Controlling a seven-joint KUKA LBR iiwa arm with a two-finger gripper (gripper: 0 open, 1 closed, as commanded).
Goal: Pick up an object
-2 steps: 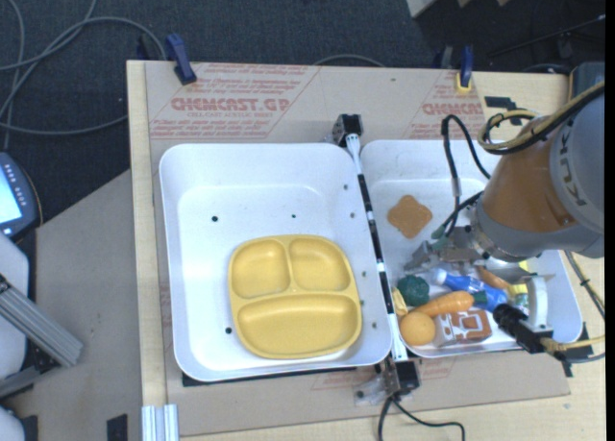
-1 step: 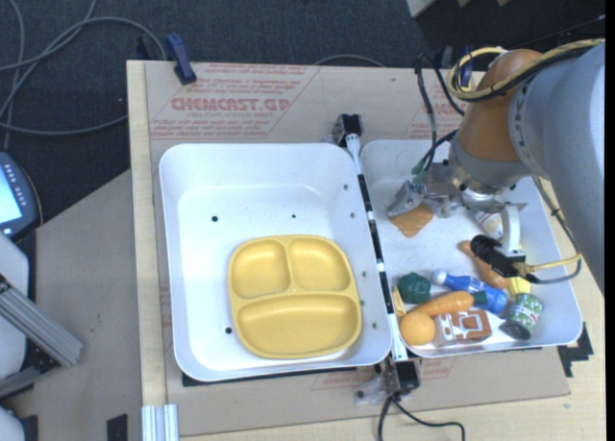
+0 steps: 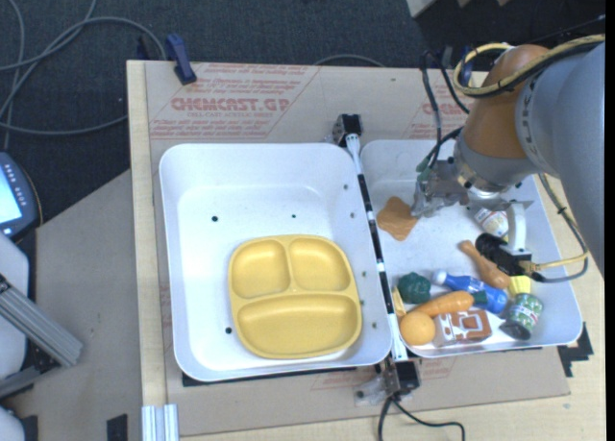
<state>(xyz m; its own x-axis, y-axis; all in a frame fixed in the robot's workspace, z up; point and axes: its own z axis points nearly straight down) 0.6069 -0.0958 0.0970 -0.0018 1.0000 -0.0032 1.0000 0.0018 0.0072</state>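
Note:
My gripper [image 3: 428, 201] is low in the upper left part of the right bin [image 3: 553, 237], under the grey arm with its orange band. A flat tan-brown piece [image 3: 396, 219] lies just left of it by the bin's left wall, very close to the gripper tip; I cannot tell whether they touch. Along the bin's front lie an orange carrot-like toy [image 3: 434, 312], a dark green lump [image 3: 415, 286], a blue item [image 3: 473, 288], a brown-and-white box [image 3: 466, 330], a small green can [image 3: 525, 313] and an orange-brown stick [image 3: 478, 260].
The left bin [image 3: 192, 189] holds a yellow divided plate [image 3: 293, 295] in its front half. The divider between the bins [image 3: 367, 228] runs close beside the tan piece. The arm covers the right bin's back right area.

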